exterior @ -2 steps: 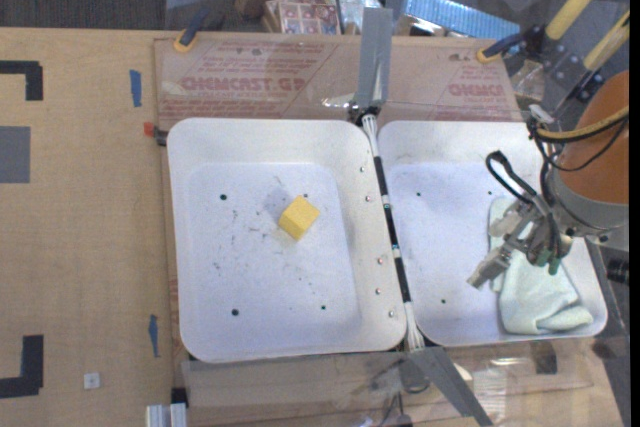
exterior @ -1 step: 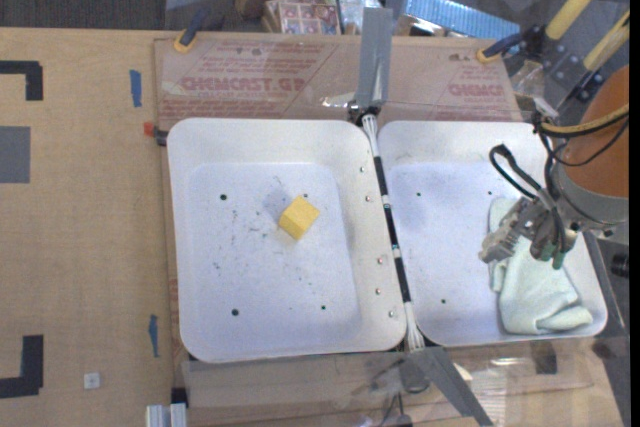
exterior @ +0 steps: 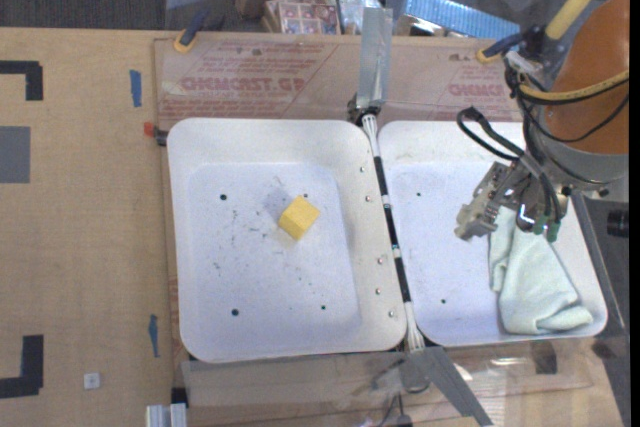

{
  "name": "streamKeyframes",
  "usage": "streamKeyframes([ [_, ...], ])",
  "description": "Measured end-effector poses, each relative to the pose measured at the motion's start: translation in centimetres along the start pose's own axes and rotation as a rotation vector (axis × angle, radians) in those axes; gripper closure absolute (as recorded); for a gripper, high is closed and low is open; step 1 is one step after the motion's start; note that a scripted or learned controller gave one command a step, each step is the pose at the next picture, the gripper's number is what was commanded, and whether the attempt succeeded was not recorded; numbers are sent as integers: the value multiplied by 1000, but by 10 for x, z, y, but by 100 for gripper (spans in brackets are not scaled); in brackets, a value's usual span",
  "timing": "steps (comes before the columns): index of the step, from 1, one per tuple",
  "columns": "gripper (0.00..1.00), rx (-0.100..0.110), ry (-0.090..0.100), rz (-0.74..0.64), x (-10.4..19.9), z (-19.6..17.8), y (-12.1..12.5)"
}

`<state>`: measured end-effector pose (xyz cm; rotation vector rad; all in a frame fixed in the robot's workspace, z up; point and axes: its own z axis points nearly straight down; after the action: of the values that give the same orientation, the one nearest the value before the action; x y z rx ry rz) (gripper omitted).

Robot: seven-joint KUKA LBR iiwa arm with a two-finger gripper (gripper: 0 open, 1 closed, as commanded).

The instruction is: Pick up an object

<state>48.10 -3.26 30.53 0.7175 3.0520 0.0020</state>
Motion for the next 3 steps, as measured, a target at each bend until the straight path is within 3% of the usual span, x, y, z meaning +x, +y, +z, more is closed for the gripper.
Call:
streamKeyframes([
  [1, 100, 0, -2, 11, -9, -2, -18],
  [2, 100, -1, -1, 64, 30, -10, 60],
  [3, 100, -1, -4, -419, 15, -132, 32],
])
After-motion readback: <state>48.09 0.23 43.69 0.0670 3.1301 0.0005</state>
